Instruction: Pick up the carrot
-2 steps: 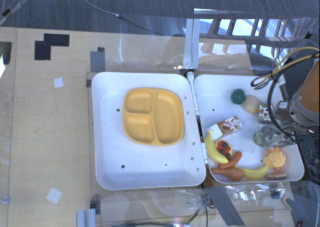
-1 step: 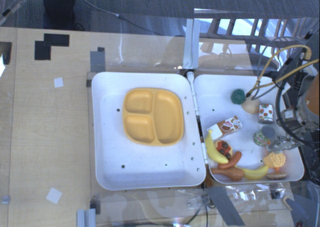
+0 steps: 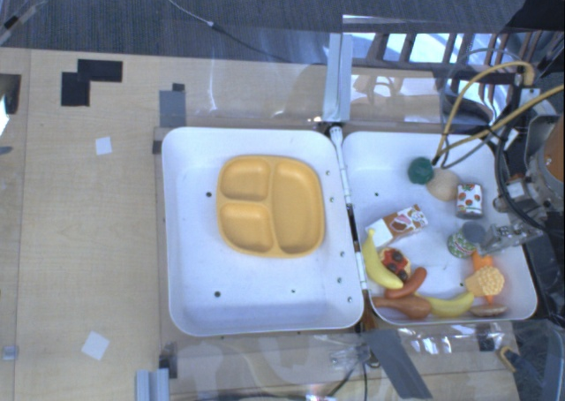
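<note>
You see the gripper (image 3: 479, 240) low at the right bin's (image 3: 388, 161) right edge, seemingly just above the carrot (image 3: 481, 260); its opening you cannot tell.

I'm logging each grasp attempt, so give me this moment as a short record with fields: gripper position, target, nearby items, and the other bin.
gripper: grey two-finger gripper low over the right white bin, near its right wall
target: small orange carrot just below the gripper; grasp not confirmed
near target: yellow bumpy round toy, green-grey can
left bin: yellow three-compartment plate in the left white bin
</note>
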Available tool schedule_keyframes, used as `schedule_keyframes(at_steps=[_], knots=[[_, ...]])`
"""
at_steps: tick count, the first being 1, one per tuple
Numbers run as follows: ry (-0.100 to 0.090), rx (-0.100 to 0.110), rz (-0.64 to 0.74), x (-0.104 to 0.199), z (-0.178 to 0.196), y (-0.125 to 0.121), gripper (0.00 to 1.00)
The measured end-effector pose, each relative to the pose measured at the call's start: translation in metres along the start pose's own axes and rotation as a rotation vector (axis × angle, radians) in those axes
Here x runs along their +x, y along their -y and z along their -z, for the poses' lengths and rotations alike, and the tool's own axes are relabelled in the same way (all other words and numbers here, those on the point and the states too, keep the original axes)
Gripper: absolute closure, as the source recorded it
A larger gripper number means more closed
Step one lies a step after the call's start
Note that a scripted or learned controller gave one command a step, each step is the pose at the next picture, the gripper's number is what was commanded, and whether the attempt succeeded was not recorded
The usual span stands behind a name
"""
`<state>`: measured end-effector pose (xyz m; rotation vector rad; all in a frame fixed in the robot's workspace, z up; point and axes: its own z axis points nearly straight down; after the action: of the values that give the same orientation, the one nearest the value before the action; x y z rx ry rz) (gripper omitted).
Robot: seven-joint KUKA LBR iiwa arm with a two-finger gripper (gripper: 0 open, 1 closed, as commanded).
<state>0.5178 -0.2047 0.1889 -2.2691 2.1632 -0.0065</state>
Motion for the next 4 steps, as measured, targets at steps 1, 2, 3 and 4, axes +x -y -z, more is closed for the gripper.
schedule_keyframes(at_steps=[1, 2, 3, 4], knots=[[0.000, 0.002, 0.304, 0.000, 0.055, 0.063, 1.00], [-0.015, 0.023, 0.450, -0.017, -0.052, 0.038, 1.00], [-0.006, 0.003, 0.531, -0.012, 0.017, 0.007, 1.00], [0.001, 0.001, 0.624, -0.015, 0.046, 0.105, 1.00]])
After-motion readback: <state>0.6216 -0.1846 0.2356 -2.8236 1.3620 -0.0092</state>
